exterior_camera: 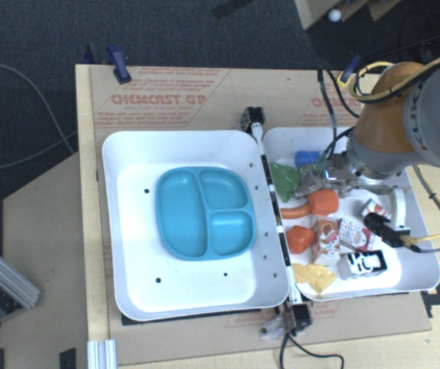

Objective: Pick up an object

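Even overhead room light, bright on the two white bins (128,229), faint glare on the blue tray (205,210), soft short shadows under the arm (412,121), slightly grainy, corners darker, arm mildly blurred

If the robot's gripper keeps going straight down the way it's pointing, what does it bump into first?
Probably the orange toy. The gripper points down into the right bin, just above that toy and beside the green piece. Height is hard to judge from this slanted view.
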You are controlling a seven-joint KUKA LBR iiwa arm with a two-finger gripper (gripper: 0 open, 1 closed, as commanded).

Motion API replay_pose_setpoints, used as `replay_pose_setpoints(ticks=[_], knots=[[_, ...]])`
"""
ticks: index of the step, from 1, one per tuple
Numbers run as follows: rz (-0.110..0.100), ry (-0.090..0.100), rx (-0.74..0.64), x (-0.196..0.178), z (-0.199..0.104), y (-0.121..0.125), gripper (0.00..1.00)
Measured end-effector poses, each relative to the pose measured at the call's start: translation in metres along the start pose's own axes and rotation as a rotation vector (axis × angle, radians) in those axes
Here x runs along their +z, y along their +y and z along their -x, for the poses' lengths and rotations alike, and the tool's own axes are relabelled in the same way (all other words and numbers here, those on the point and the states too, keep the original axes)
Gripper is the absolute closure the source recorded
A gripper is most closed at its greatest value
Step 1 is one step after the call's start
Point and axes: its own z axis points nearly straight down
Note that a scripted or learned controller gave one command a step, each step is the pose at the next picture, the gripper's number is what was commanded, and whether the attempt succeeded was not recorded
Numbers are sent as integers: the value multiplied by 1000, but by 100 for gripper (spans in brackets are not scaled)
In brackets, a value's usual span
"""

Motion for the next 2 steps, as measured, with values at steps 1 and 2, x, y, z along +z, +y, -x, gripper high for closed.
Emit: replay_pose_setpoints(ticks=[1, 2], knots=[[-1, 1, 1, -9, 0, 0, 100], [-1, 2, -1, -86, -65, 18, 100]])
